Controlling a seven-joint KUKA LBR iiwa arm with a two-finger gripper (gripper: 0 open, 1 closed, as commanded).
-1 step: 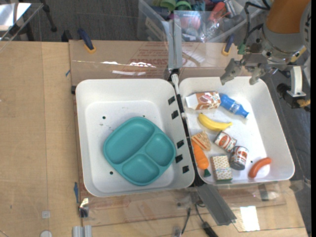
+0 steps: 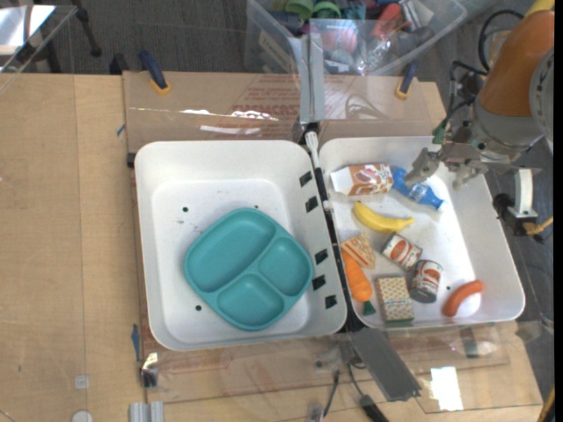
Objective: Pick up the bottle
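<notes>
Two white bins sit side by side – the left bin [image 2: 149, 236] holds a teal divided plate [image 2: 248, 268]. Near the right bin's [image 2: 506, 271] back edge lies the blue bottle [image 2: 417, 191], just beyond a banana [image 2: 381, 219]. Above the bottle hangs the gripper [image 2: 440, 163], fingers spread wide, nothing between them – one fingertip close beside the bottle.

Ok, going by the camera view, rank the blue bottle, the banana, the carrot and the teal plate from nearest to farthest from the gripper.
1. Blue bottle, right bin, just below the gripper.
2. Banana, right bin, middle.
3. Carrot, right bin, by the divider.
4. Teal plate, in the left bin.
</notes>
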